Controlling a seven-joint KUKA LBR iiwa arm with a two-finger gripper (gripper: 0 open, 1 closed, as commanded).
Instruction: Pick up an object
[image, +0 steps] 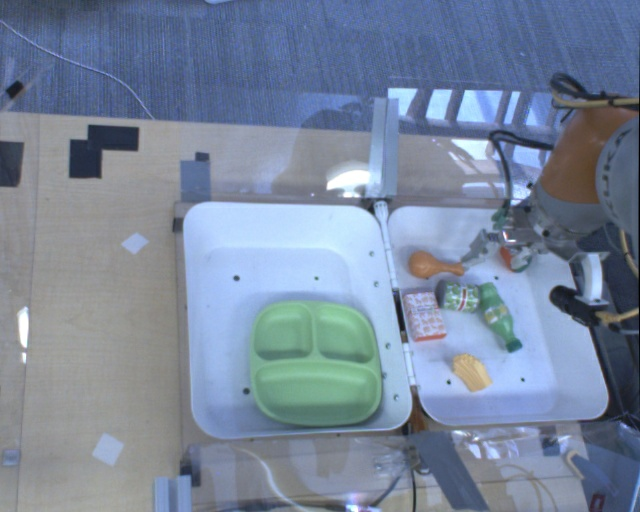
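Over the right bin (590, 400), we are seeing the gripper (497, 240) hovering by the drumstick (433, 265); grip state unclear, nothing lifted.

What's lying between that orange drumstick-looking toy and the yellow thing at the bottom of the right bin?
In the camera view, the small red-and-white box lies roughly between the orange drumstick and the yellow toy, slightly left of the line between them.
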